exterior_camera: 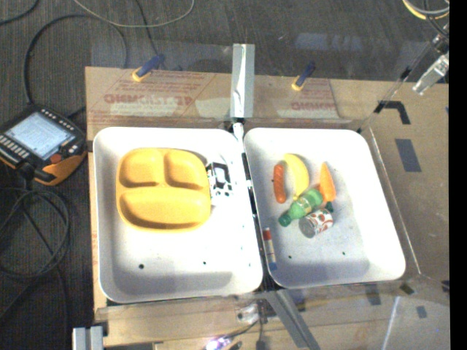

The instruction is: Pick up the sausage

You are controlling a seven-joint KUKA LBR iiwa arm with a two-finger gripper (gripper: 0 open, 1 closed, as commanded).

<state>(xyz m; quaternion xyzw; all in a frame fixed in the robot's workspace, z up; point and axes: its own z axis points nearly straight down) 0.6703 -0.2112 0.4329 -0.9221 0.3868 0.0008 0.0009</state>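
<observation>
The sausage (279,182) is a small red-orange link lying lengthwise in the right bin (365,159), at the left edge of a cluster of toy food. It touches a yellow banana (297,173) on its right.
Beside the banana lie an orange carrot (327,182), a green bottle (300,207) and a small can (317,222). The left bin (175,268) holds a yellow divided plate (162,188). A pen-like stick (268,245) lies at the right bin's left wall. A teach pendant (40,143) sits far left.
</observation>
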